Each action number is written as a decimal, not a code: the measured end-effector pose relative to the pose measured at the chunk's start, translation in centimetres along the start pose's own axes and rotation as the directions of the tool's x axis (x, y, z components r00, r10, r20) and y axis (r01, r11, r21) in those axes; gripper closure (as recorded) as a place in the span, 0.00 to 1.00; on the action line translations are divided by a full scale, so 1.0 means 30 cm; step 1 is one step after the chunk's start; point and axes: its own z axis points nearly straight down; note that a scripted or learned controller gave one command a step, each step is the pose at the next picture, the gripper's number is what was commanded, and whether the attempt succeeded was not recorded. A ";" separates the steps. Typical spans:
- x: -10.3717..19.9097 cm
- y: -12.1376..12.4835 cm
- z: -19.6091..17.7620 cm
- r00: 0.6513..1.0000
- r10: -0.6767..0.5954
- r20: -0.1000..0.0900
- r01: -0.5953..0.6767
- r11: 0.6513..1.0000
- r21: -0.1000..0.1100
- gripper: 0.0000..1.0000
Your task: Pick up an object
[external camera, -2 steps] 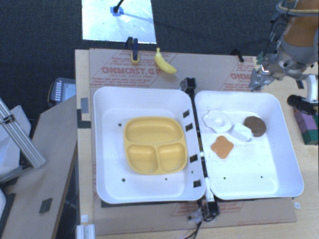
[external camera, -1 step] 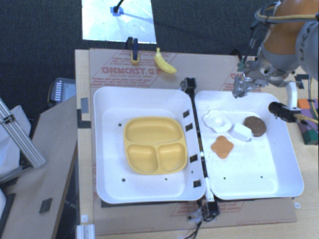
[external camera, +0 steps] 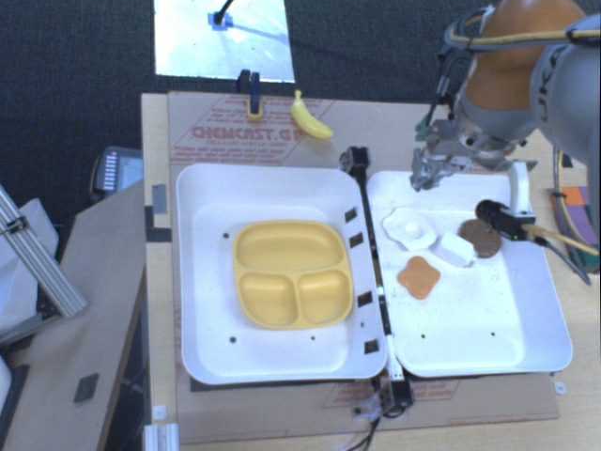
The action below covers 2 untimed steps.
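While jaws (external camera: 424, 178) hover, fried egg (external camera: 409, 227) lies in right bin (external camera: 488, 346).

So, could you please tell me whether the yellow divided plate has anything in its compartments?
Empty. The yellow divided plate lies flat in the left bin, and all three compartments show bare yellow; the food pieces lie in the right bin.

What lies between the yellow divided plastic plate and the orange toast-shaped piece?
In the camera view, between the yellow divided plastic plate and the orange toast-shaped piece run the two white bins' adjoining rims, with black clips.
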 end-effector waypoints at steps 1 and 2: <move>0.180 -0.051 -0.018 1.000 0.000 -0.001 0.000 1.000 0.001 1.00; 0.331 -0.106 0.026 1.000 0.001 0.000 -0.001 1.000 0.002 1.00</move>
